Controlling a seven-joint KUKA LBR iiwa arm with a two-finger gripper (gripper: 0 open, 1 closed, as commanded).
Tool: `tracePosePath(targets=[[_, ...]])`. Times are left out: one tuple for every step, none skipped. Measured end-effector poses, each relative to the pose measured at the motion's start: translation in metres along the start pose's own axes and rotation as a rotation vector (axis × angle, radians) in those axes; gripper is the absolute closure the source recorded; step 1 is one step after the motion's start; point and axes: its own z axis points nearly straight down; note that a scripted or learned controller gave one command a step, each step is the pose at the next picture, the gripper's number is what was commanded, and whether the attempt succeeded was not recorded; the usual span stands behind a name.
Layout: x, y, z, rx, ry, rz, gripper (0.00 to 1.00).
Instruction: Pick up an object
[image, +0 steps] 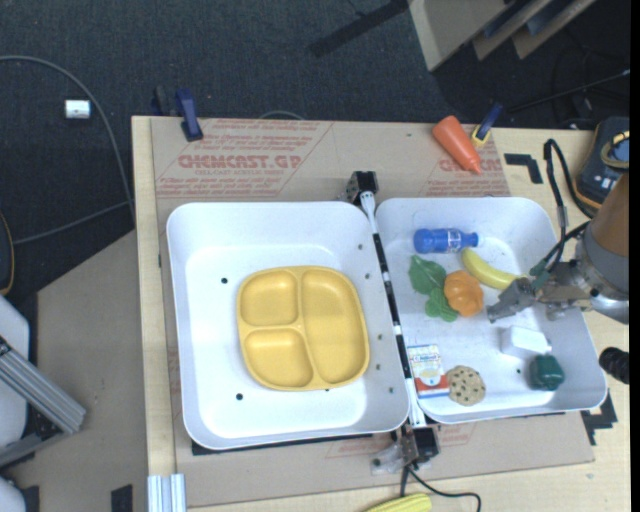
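Gripper (512, 300) is seen low inside the right bin (500, 208), reached in from the right, its fingers spread and nothing seen between them. It is placed over bare bin floor, just right of the orange (463, 292) and just below the banana (487, 270). A white block (527, 341) lies below it and a dark green object (546, 373) lower still. Further left a green leafy toy (430, 285), a blue bottle (444, 240), a cookie (465, 384) and a small carton (426, 364) are found in the same bin. The left bin (200, 235) is occupied by a yellow divided plate (302, 328). The step in hand is judged to be the approach, with no object yet taken. For the next move a target must be settled on, probably the orange or the banana, the open fingers brought to either side of it, lowered, and closed before any lift is tried
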Motion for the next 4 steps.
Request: tracePosePath(targets=[[0.043,0.062,0.102,-0.005,0.001,-0.002,0.00],[0.043,0.063,0.092,-0.007,0.001,-0.001,1.00],[0.118,0.045,0.003,-0.003,0.001,-0.002,1.00],[0.173,0.057,-0.039,-0.002,0.000,-0.002,1.00]])
